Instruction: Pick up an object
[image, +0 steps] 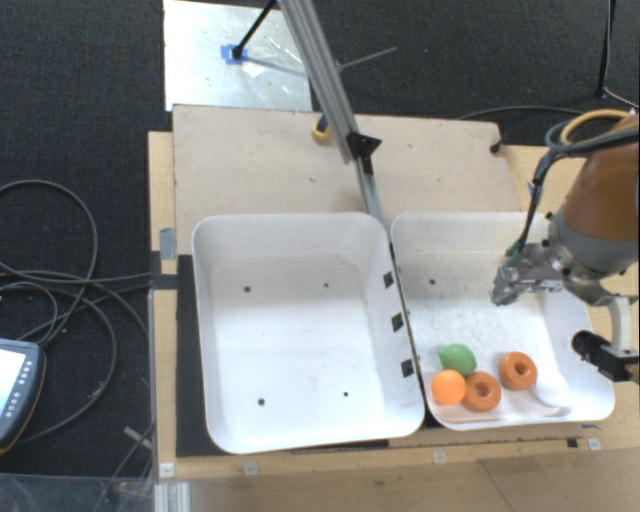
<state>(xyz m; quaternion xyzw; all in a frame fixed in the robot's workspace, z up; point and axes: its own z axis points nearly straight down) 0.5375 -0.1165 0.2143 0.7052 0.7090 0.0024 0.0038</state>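
In the right bin (440, 250), near its front edge, lie a green ball (458, 358), an orange ball (448, 387) and two orange rings (481, 391) (517, 370). A pale, whitish object (545, 404) rests at the front right corner. My gripper (508, 287) hangs over the right half of this bin, behind the objects and apart from them. Nothing shows between its fingers.
The left bin (230, 250) sits beside the right one, their walls meeting along a line with black clips (397, 322). A slanted metal pole (330, 85) crosses the back of the bench. Cables and a tablet (12, 385) lie on the floor at left.
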